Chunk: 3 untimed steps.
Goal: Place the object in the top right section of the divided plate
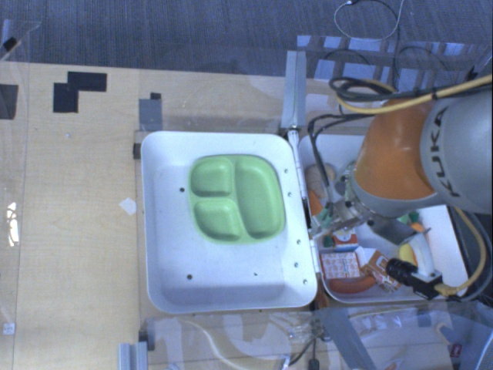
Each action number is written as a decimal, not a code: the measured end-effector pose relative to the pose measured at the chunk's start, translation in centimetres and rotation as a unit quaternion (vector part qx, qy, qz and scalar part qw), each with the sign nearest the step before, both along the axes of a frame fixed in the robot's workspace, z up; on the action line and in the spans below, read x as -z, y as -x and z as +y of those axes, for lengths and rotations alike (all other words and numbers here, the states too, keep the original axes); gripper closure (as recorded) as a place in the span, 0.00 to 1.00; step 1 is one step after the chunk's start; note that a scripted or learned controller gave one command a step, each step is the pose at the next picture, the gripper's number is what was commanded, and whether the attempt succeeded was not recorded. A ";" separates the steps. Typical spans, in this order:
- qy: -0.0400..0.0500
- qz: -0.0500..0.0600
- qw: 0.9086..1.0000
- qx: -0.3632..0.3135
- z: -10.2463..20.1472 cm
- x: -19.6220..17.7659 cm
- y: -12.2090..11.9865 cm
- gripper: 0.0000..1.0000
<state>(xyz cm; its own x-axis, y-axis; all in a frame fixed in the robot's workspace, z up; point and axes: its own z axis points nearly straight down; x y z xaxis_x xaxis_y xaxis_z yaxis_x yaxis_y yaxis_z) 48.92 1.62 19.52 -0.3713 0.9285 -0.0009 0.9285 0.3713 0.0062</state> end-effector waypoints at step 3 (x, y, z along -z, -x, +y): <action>0.001 0.000 0.987 -0.159 20.4 -2.8 -6.7 1.00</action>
<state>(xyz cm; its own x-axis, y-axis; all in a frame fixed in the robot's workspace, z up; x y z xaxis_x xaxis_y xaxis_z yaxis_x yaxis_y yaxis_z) 55.67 21.99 22.35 -0.6433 0.7656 -0.0018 0.7656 0.6433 0.0054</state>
